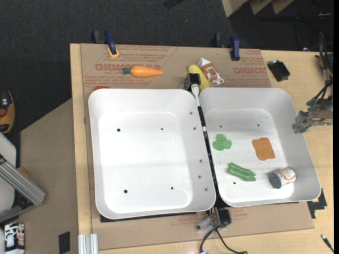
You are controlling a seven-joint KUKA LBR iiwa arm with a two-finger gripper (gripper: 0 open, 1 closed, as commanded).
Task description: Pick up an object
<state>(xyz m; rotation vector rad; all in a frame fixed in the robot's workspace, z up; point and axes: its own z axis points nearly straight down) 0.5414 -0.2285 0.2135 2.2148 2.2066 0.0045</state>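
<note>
I log the table (159,60), then the left bin (145,152) and the right bin (249,105). The right bin holds an orange-brown slab (263,148), a green pod (241,172), a green clover-shaped piece (222,143) and a small grey-and-white cylinder (282,177). A carrot (144,72) lies behind the bins. The end effector (306,119) sits at the right bin's right rim; I cannot tell its opening.

One fixed camera above the bench (249,62), looking down at a slant, both white bins (95,142) in frame
</note>
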